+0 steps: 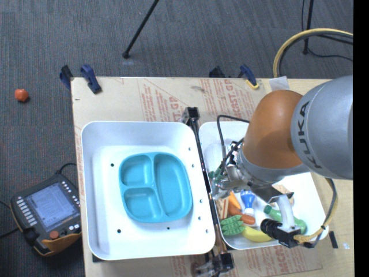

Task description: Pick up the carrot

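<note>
Camera view: the grey arm [323, 131] with its orange band [274, 128] reaches in over the right bin [314, 192] and covers much of it. The gripper [225, 183] shows at the arm's lower left edge, low over the near left part of that bin, close to the wall between the two bins. The wrist hides most of it, so I cannot tell whether it is released or clenched, and nothing can be seen grasped in it.

The carrot [233, 202] lies in the right bin just below the gripper in the picture, an orange piece tilted among other toys. Whether the gripper touches it I cannot tell. Just beside the carrot, away from the dividing wall, stands a white and blue bottle [248, 199]. Nearer the camera than the gripper lie a small red piece [248, 219], a green ridged toy [230, 225] and a yellow banana [258, 235] at the bin's near rim.

To the view's left of the gripper, beyond the wall, the left bin [98, 154] holds a blue divided plate [155, 186]. Well apart from the gripper, off the bench [144, 97], a control pendant [43, 212] lies on the carpet, and a small orange ball [21, 94] lies farther back
</note>
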`<state>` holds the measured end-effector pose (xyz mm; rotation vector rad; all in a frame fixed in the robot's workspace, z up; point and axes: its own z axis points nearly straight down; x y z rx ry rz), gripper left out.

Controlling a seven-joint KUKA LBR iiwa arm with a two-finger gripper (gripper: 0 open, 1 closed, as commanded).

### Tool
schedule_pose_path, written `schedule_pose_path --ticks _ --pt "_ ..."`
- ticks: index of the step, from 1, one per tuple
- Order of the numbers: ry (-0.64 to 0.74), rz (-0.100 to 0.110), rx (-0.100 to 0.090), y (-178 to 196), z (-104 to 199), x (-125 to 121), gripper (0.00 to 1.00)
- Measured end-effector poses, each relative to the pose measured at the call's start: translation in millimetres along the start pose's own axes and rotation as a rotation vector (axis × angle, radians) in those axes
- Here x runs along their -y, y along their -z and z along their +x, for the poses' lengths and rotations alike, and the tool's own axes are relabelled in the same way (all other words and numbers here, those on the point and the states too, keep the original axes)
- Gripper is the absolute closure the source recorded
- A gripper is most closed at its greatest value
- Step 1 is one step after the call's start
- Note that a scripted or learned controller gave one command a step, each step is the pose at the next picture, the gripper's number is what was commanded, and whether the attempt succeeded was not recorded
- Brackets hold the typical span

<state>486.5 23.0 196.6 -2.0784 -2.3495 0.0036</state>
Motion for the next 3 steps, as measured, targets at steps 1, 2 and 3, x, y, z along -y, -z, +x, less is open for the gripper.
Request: schedule_pose_path --ticks 1,2,3 --pt "-0.002 0.000 0.000 -0.1 0.0 0.0 0.00" --pt "-0.002 0.000 0.000 -0.1 0.0 0.0 0.00" --pt "-0.250 -0.002 0.001 -9.5 -16.5 -30.0 0.00"
